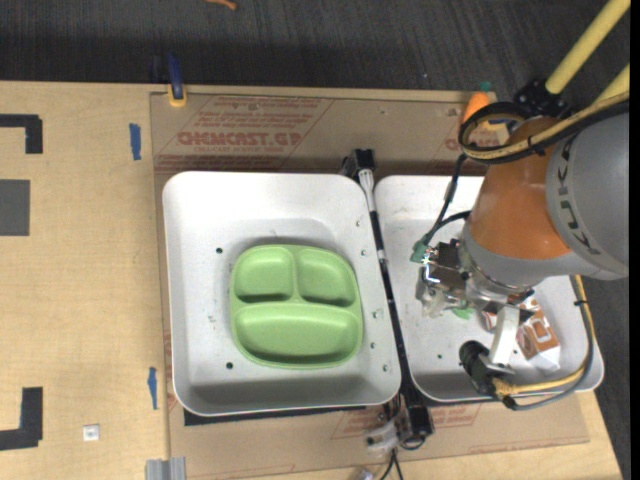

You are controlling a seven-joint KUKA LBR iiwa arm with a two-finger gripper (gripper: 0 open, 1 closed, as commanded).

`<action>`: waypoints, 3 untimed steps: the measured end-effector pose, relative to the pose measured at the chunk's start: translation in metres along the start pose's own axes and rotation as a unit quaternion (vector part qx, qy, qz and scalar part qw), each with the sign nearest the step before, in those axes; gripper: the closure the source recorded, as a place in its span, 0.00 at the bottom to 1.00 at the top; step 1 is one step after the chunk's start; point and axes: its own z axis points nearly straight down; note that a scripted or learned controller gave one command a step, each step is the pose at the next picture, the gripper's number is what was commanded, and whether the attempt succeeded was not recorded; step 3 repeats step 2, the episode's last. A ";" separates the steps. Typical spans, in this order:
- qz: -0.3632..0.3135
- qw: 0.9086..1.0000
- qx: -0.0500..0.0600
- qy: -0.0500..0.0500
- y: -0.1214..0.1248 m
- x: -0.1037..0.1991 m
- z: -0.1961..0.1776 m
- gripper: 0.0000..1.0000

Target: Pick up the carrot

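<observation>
The arm (560, 198) runs off the right edge and covers most of the right bin (420, 368). The end effector (455, 288) beneath it is too cluttered to read. The worktop (80, 268) is cut at the left and bottom.

The grey arm (590, 198) reaches in from the right, orange-banded wrist bent steeply downward.

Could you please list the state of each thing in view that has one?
Green tray: upright in the left bin, its three compartments bare.
Arm: reaching low over the right bin, hiding most of its floor.
Pincer: down near the right bin's floor; no object visible in it.
Orange-and-white object: lying in the right bin, partly hidden by the arm.
</observation>
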 end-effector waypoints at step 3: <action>-0.060 0.998 -0.001 0.000 0.044 0.063 0.009 1.00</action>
